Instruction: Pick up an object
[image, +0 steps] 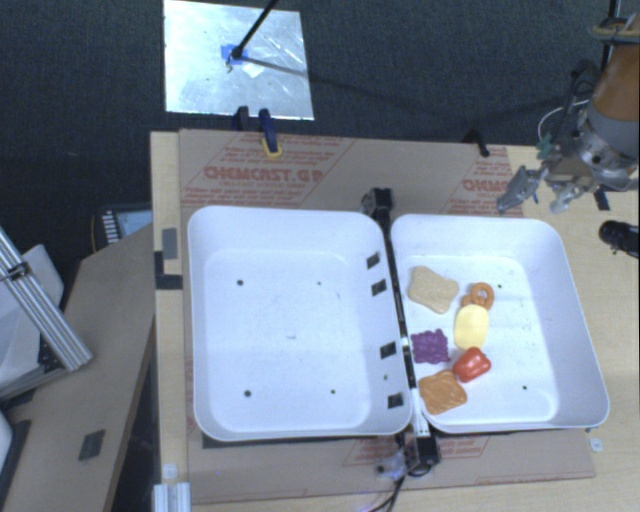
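Note:
Small toy foods lie in the right bin (560, 300), toward its left side: a tan bread slice (432, 288), an orange ring (481, 295), a yellow lemon-like piece (471, 326), a purple grape bunch (431, 346), a red pepper (472, 365) and an orange flat piece (442, 392). My gripper (543, 192) hangs above the bin's far right corner, well away from the foods. Its fingers (517, 190) are spread apart with nothing between them.
The left bin (230, 250) sits beside the right one, with black clips (390, 350) along the shared edge. Both rest on a cardboard sheet (270, 172). A shiny foil square (238, 60) lies at the back. An aluminium rail (35, 310) stands at the left.

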